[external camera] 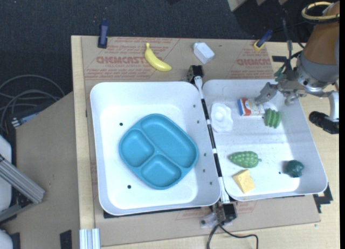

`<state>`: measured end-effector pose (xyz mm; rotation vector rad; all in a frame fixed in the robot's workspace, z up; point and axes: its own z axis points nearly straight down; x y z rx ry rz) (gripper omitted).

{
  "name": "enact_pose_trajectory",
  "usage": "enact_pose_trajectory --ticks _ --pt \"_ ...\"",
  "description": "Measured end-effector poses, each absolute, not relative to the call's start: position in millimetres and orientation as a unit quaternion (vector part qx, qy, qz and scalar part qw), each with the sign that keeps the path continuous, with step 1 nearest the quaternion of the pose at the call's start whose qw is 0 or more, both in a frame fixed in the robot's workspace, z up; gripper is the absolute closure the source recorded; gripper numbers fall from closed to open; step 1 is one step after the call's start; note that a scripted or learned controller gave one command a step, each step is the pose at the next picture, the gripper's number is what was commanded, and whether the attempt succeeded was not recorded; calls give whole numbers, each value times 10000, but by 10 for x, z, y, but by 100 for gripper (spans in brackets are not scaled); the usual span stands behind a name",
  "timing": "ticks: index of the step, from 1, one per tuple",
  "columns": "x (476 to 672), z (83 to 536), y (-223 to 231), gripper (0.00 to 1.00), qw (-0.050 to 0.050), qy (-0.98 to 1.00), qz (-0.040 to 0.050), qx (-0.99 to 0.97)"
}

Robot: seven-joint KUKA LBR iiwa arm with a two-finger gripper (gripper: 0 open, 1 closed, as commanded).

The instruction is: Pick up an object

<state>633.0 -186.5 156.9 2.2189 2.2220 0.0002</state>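
The right bin [304,135] holds several small things: a white cup-like piece [221,117], a red, white and blue carton [247,106], a green ridged item [272,118], a green bumpy fruit [245,159], a yellow block [243,180] and a dark teal lump [294,168]. My gripper [277,95] hangs over the far part of this bin, just beyond the green ridged item and right of the carton. Its fingers stand open, with nothing between them.
A blue divided plate [157,150] lies in the left bin [108,102]. On the bench behind the bins are a yellow banana [156,59] and a small white box [204,52]. The arm's grey wrist and orange band [322,46] fill the upper right.
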Motion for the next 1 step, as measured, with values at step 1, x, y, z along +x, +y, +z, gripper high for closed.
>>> enact_pose_trajectory --ticks 1 --pt "6083 840 -2081 0 -9 7072 -4 7070"
